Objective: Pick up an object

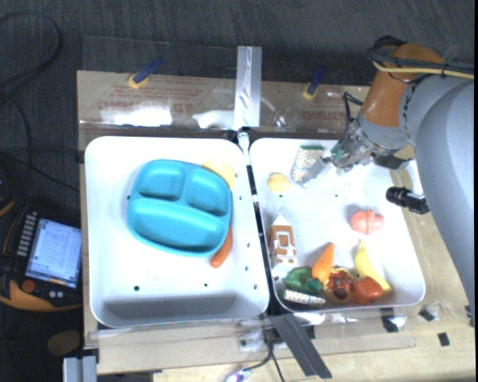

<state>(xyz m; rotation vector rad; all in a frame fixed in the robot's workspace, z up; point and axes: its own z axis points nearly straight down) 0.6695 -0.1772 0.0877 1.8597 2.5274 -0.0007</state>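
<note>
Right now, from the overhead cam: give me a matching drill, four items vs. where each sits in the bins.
Items:
1. blue tray
2. banana
3. pink ball
4. gripper

Places:
A. right bin, near its front right corner
B. over the back of the right bin, beside a small grey-green packet
C. middle of the left bin, upside down
D. right bin, toward its right wall, lying apart from the front pile

Pairs: 1-C, 2-A, 3-D, 4-B
</note>
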